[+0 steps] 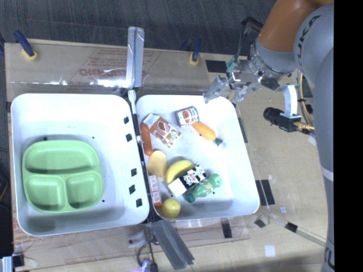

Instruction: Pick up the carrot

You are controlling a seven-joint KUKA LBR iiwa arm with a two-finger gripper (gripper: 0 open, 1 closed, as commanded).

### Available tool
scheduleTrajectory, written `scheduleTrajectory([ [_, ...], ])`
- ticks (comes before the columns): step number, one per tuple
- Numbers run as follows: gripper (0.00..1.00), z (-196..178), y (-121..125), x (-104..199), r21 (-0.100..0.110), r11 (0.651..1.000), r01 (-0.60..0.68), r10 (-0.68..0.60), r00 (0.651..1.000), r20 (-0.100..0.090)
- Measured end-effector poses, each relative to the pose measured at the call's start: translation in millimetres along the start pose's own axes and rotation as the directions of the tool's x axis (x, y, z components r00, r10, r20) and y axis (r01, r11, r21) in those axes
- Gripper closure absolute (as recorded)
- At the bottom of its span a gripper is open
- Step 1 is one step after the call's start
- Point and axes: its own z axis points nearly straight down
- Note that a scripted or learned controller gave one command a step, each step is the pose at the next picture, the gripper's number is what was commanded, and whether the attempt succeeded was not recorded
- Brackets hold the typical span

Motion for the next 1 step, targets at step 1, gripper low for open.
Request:
scheduleTrajectory([
  [1, 0.0, -60.6, 25.2, -12.5, -0.002, 0.987, -0.161, 0.161, 0.987, 0.0],
])
